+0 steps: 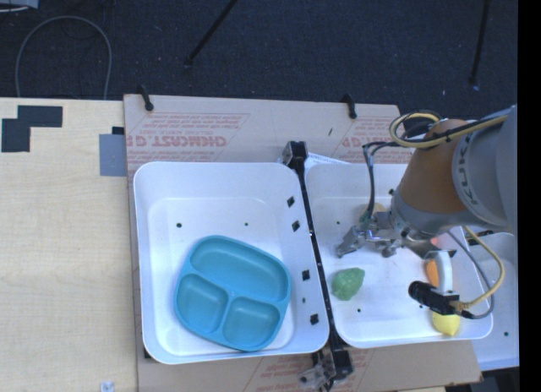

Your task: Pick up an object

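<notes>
My gripper [365, 245] hangs low over the middle of the right bin [385, 331], at the end of the grey arm with the orange band. A pale green lump [347, 283] lies on the bin floor just below and left of the gripper, apart from it. A yellow object [447, 324] rests in the bin's front right corner. An orange and white object [434, 268] lies a little behind it, partly hidden by the arm's gear. Nothing shows held in the gripper.
A blue divided plate [232, 291] lies in the left bin [156, 204]. A black divider rail [308, 247] runs between the two bins. The arm's body covers the right bin's back right part. Cardboard lies under both bins.
</notes>
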Tool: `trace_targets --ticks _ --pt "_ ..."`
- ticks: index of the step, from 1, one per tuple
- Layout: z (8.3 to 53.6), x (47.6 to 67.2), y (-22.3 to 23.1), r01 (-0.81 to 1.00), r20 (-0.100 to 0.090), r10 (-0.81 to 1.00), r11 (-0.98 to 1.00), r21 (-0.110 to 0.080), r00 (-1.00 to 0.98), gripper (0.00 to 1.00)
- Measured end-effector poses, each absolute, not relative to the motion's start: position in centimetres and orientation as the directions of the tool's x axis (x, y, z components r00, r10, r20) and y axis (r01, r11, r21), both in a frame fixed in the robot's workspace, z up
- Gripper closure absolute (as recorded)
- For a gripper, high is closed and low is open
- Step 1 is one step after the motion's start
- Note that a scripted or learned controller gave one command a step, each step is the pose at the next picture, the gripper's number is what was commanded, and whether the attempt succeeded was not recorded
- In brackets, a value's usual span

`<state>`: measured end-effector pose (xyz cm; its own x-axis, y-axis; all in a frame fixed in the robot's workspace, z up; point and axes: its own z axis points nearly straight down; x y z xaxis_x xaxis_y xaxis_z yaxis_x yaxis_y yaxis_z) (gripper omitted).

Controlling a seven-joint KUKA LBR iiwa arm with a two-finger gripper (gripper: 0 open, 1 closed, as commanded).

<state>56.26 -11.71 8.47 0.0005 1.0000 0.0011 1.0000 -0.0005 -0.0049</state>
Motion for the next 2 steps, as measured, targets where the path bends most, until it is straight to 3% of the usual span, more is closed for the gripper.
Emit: trace_targets --ticks 1,2 --pt "9.8 56.3 -11.9 1.0 0.001 1.0 -0.005 -0.004 0.005 1.0" --pt "15.9 55.8 -11.8 1.0 0.001 1.0 -0.001 -0.001 0.001 1.0"
